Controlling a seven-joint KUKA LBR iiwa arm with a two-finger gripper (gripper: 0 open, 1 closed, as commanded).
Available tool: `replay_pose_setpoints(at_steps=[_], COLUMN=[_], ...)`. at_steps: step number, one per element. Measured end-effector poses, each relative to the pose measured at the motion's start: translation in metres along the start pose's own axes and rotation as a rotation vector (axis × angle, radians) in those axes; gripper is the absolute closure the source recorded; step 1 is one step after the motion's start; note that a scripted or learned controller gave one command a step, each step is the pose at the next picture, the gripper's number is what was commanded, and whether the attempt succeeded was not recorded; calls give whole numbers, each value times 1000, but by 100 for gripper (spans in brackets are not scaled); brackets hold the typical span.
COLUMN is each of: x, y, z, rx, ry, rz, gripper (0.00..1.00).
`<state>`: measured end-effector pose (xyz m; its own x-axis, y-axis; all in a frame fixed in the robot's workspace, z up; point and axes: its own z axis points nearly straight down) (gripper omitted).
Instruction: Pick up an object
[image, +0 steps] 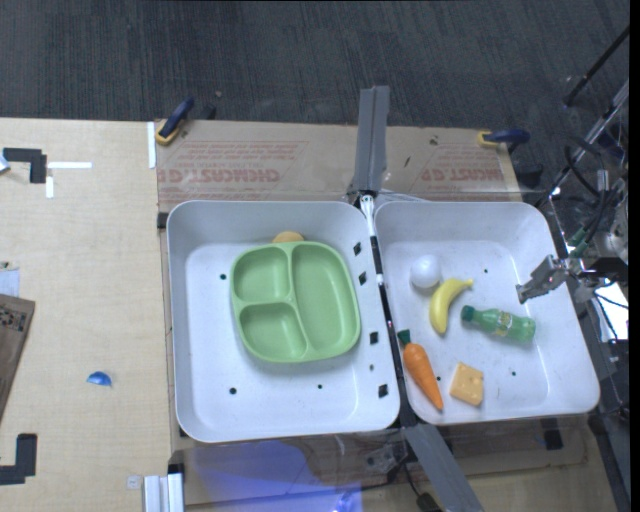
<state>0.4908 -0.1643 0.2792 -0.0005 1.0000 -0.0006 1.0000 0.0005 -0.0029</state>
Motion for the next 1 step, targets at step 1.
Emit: replay_pose_setpoints(at_steps=[1], x=[-57], y=[-13], z=[-35], rx=[-3], ry=[-1], rz=[-45], gripper=[0])
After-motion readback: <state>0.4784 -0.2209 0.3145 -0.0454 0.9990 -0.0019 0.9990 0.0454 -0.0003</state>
